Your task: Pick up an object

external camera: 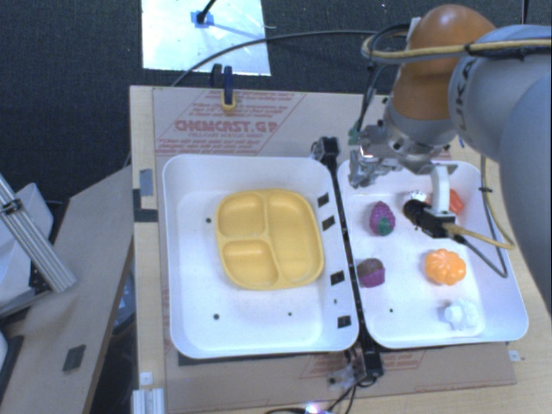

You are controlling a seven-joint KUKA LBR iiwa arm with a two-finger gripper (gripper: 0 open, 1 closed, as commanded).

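Nothing lifted yet: claw hangs upper centre of right bin, finger state I cannot tell; purple fruit below, untouched.

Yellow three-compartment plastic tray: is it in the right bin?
No, the yellow three-compartment plastic tray lies in the left white bin, while the right white bin holds the small toy items.

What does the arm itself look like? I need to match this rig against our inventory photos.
A thick grey arm with a rounded orange band above the wrist, a yellow cable looped across it, and dark cables at the wrist. The metallic gripper sits below.
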